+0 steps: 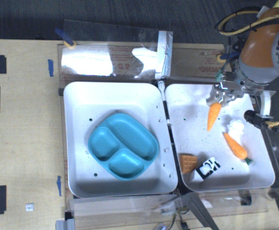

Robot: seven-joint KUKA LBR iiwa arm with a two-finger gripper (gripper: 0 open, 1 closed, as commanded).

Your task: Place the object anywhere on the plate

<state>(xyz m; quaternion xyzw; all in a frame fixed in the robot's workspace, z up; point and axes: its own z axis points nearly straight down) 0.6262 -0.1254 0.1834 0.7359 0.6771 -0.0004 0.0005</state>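
Claw [219, 97] apparently pinching carrot [213, 116] top, near right bin [187, 92] far rim.

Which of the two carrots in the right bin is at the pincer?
The upper carrot, hanging point-down from the pincer, which grips its top. The other carrot lies flat on the bin floor, lower right, apart from it.
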